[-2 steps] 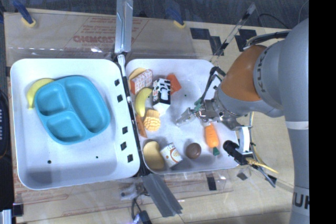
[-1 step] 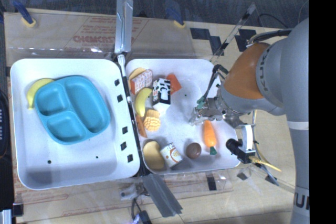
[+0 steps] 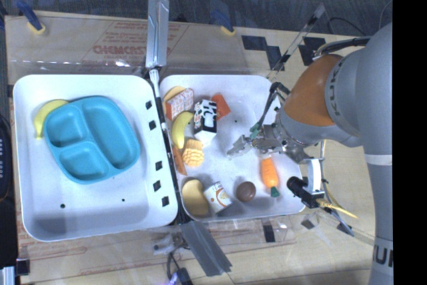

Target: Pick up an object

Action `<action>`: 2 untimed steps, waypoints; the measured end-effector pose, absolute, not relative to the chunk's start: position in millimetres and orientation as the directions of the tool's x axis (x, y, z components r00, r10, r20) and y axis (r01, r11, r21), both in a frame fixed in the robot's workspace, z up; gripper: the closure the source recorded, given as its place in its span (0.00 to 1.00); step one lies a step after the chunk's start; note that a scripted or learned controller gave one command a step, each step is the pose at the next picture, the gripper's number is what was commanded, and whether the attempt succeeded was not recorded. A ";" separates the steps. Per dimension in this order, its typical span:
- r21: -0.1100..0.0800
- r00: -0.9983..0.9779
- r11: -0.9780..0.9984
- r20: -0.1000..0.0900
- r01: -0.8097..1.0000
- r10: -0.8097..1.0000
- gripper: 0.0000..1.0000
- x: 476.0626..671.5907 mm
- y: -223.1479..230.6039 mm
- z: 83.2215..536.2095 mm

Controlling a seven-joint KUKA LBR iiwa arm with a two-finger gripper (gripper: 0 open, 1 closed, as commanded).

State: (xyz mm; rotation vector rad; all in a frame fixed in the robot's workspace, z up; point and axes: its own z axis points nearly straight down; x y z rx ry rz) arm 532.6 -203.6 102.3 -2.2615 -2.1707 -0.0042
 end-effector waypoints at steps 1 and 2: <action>0.003 0.026 -0.026 0.000 1.000 1.000 0.00 612.5 -198.8 147.4; -0.005 0.014 -0.014 0.002 1.000 1.000 0.00 635.2 -147.9 114.2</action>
